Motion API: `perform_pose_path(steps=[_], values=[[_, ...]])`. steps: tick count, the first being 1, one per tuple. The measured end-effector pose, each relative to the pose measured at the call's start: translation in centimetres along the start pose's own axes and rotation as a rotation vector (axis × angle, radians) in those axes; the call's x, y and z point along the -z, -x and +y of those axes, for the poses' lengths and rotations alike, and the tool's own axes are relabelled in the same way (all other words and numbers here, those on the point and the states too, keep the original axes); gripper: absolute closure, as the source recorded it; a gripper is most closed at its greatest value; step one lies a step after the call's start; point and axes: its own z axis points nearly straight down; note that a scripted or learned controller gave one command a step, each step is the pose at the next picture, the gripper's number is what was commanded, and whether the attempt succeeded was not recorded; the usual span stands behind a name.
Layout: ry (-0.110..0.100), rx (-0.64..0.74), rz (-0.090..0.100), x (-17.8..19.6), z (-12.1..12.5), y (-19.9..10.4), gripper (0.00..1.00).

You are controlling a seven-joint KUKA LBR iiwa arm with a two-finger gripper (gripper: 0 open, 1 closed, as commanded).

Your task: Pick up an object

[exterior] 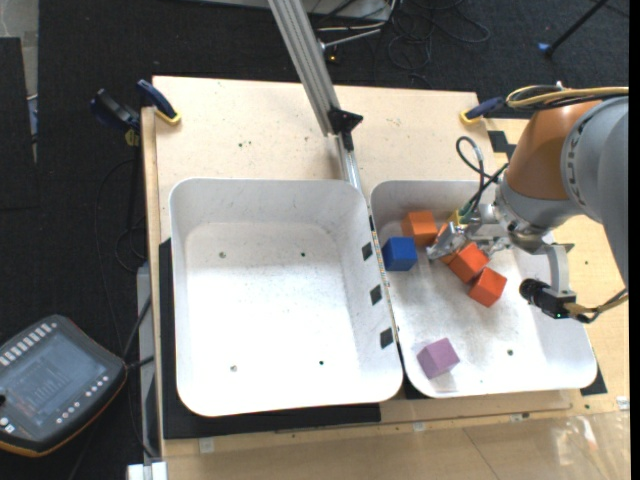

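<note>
The right bin (560, 353) holds several small blocks. A blue cube (399, 254) lies near its left wall, with an orange block (421, 226) just behind it. Two more orange blocks (466, 261) (488, 287) sit together in the middle. A purple cube (437, 358) rests near the front edge. My gripper (447, 241) hangs low over the bin, between the rear orange block and the middle one, close against both. The grey wrist covers the bin's back right part.
The left bin (200, 218) stands beside the right one, sharing a raised middle rim. A slanted metal pole (305, 53) reaches down to the bins' back junction. A teach pendant (50, 383) lies off the bench at the lower left.
</note>
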Motion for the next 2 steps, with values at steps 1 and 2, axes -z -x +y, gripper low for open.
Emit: perform_pose_path(steps=[1, 2], values=[[0.003, -0.001, -0.001, 1.1, 0.1, 0.0, 1.0], [0.008, 0.002, -0.002, 5.7, 0.9, 0.1, 1.0]])
